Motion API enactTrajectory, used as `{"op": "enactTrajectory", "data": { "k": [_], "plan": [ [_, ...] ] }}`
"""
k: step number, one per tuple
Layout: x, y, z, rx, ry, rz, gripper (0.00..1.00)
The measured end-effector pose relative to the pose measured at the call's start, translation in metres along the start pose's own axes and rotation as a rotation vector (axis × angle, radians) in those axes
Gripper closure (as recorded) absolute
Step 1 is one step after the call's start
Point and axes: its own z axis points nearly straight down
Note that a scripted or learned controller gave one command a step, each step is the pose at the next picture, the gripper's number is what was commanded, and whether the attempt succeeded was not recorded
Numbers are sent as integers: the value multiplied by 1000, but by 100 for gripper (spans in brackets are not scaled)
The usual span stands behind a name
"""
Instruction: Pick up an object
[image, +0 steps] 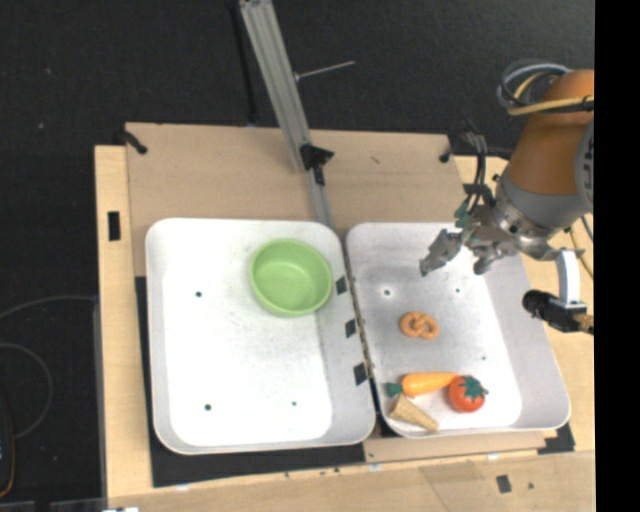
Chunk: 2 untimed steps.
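The right bin (390, 262) holds a small orange pretzel (419, 325) near its middle. Along its front edge lie an orange carrot (427, 383), a red tomato (467, 393) and a tan wedge (412, 413). My gripper (461, 256) hangs over the back part of the right bin, above and to the right of the pretzel. Its two fingers are spread apart with nothing between them. A green bowl (291, 277) sits in the left bin (200, 340), near its back right corner.
A slanted metal pole (285, 95) rises from the bench behind the divide between the two bins. The grey and orange arm (548, 160) comes in from the right over the right bin's back corner. Black clips (352, 330) sit along the seam.
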Motion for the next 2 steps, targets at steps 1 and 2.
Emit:
{"op": "enactTrajectory", "data": {
  "k": [1,2],
  "plan": [
    [0,0,0,0,0,1,0],
    [-10,-6,50,5,-2,4,0]
  ]
}}
